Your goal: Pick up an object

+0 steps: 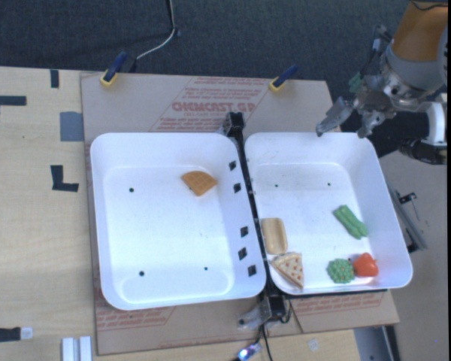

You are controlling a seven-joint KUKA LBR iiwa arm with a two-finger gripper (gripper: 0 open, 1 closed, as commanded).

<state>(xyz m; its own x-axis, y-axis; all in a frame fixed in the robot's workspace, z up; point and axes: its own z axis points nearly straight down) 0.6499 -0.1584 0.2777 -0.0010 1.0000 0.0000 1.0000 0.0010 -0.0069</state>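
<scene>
Two white bins sit side by side on a sheet of cardboard (210, 104), which is pinned down at the back by two clamps with yellow and blue handles (114, 68).

The left bin (109, 201) has one thing in it, a small orange-brown wedge that looks like a toy cracker or chip (198, 182), lying toward the back right part of the floor.

The right bin (376, 179) has the rest of the stuff, all crowded along its front half. There's a tan toy bread slice (274, 235) right up against the divider, and just in front of it a pizza slice (289, 269) leaning on the front left corner. Over on the right side a green pea pod (349, 221) lies at a slant by itself, and in the front right corner a green broccoli (340, 270) sits touching a red tomato-looking piece (365, 265).

The arm comes in at the top right, orange band visible, and the gripper (347, 123) hangs over the back right rim of the right bin, well apart from every item. Its two dark fingers are spread apart, so the jaws are open, with nothing between them. None of the objects is lifted; they're all resting on the bin floors.

A black cable (167, 21) runs off across the dark floor at the back.
</scene>
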